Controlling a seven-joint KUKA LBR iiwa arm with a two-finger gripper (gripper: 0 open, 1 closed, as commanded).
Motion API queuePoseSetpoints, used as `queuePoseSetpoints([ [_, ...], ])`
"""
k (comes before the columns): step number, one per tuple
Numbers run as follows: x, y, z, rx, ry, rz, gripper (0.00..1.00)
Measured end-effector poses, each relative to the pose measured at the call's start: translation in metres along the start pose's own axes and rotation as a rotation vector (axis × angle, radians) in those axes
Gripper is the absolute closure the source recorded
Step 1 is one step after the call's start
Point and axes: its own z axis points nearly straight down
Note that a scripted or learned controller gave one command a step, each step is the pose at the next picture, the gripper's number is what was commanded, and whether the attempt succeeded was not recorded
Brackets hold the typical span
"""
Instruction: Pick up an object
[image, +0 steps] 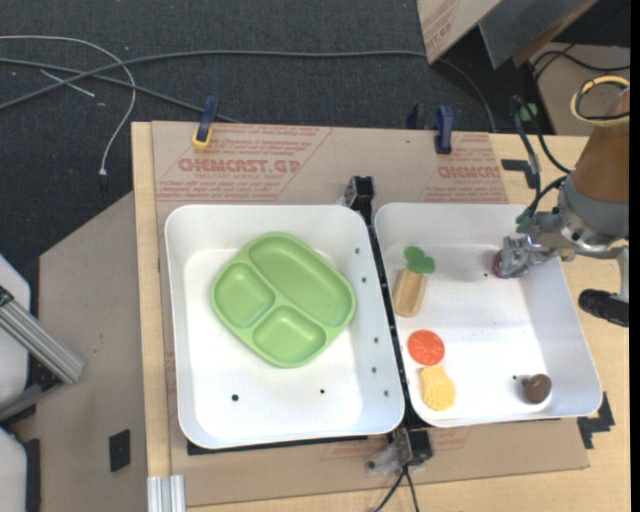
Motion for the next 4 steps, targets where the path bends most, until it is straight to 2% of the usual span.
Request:
queuePoseSetpoints([
  [1,0.006,-0.008,0.058,0.001,0.001,0.001,0.0],
  [2,0.005,-0.006,0.042,-0.007,-0.002,0.0,1.0],
  [4,0.016,-0.001,-0.082,-0.016,-0.005,-0.002,1.0],
])
